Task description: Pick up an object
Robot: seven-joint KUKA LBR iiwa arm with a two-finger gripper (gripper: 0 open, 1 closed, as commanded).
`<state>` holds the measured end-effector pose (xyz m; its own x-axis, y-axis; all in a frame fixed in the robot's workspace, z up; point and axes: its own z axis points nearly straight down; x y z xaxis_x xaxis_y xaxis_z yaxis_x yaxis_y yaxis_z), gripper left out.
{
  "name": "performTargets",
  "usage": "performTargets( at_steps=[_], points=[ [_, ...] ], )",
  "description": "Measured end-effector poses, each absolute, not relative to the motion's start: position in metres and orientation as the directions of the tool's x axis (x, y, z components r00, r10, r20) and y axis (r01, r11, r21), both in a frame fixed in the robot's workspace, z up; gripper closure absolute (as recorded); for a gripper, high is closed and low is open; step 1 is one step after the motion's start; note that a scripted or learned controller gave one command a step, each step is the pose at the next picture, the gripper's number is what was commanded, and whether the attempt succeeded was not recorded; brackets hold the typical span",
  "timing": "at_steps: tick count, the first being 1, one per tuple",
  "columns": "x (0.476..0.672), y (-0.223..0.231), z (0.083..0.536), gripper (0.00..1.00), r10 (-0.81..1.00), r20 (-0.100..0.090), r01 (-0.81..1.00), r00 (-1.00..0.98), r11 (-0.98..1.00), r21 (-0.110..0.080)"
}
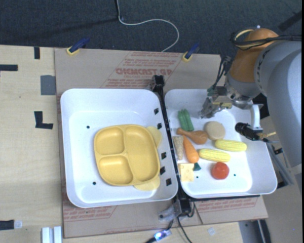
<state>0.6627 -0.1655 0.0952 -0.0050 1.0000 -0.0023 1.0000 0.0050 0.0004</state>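
Cardboard underlies two white bins; the right bin holds toy food. Above its far edge hovers the gripper, finger state impossible to tell, nothing visibly held; the beige potato lies just below, unpicked.

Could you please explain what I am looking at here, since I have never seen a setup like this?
This is one camera fixed above a bench, looking down at a slant. The grey shape on the right with an orange band is a robot arm; its gripper hangs over the far part of the right bin, and nothing shows between its fingers. That bin holds toy food: a green piece, a drumstick, a carrot, two corn cobs, a tomato, a beige round piece and a cheese piece. The left bin holds a yellow divided plate. The arm's job is to pick up an object.
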Motion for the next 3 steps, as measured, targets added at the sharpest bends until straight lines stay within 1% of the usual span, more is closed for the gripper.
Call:
performTargets(
  at_steps=[2, 3],
  points=[
    [0.680, -0.170, 0.213, 1.00, 1.000, -0.001, 1.000, -0.002, 0.002, 0.006],
    [0.681, -0.170, 0.225, 1.00, 1.000, 0.000, 1.000, -0.001, 0.001, 0.001]
  ],
)
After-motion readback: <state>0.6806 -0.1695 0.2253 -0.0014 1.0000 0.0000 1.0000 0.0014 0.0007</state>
